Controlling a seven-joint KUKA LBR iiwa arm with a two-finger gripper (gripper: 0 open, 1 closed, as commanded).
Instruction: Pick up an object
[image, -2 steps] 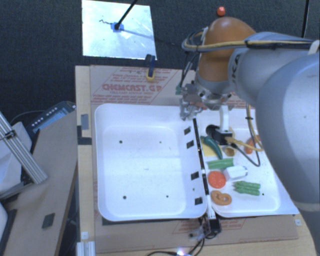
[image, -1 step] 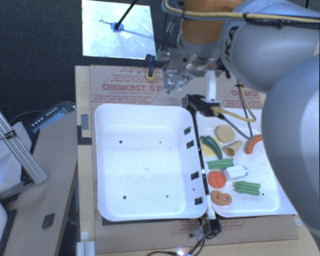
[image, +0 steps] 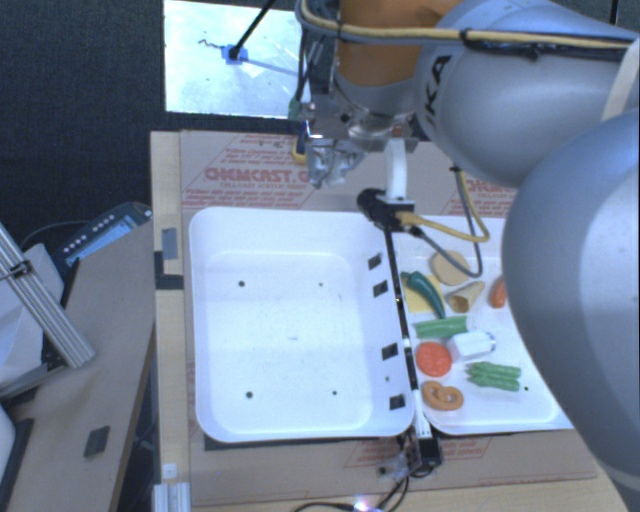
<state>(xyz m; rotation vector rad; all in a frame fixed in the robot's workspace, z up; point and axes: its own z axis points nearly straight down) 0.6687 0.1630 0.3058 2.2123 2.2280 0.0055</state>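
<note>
Right bin (image: 510, 405) is holding all the pickable stuff, crowded along its left side. A dark green pepper (image: 422, 290) is lying at a slant near the top, with a pale yellow slice (image: 450, 268) just above it and a tan cone-shaped piece (image: 465, 297) beside it. Below those a flat green strip (image: 440, 327) is sitting just above a red round tomato (image: 433, 358), and a white block (image: 470, 346) is lying just right of the tomato. Lower down, a bunch of green beans (image: 495, 374) and an orange ring (image: 442, 397) are sitting near the bottom rim. An orange bit (image: 497, 292) is peeking out from under the arm (image: 560, 150) (too hidden to say what it is).

Left bin (image: 290, 340) is showing plain white floor with a few small dark dots.

The gripper (image: 325, 168) is hanging at upper centre of the frame, over the printed cardboard (image: 250, 175) just past the left bin's top rim, well apart from the objects. Can't tell how its grip is set from this angle. The big grey arm is covering the right bin's right side.
</note>
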